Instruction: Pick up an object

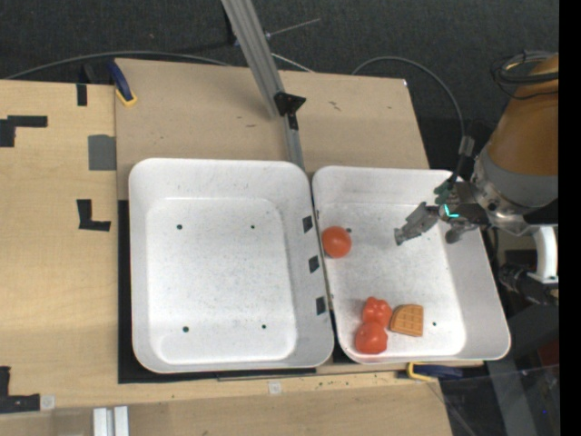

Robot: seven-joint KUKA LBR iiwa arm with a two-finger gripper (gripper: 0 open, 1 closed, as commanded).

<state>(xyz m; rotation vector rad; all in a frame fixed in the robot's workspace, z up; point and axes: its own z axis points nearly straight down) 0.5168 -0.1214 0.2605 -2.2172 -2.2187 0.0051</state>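
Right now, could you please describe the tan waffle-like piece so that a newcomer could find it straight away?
Start at the right bin of the two white ones and go to its near edge. There the waffle piece lies flat, just right of a red pepper-shaped toy. It is the one tan, squarish, grid-patterned item; its neighbours, including the small tomato by the left wall, are red and rounded.

Bench w/ 2 white bins

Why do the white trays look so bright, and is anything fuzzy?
In the camera view, light from above makes both bins glow nearly blank white; the red ball casts hardly any shadow; the gripper looks a little soft, and the floor at the top stays dark.
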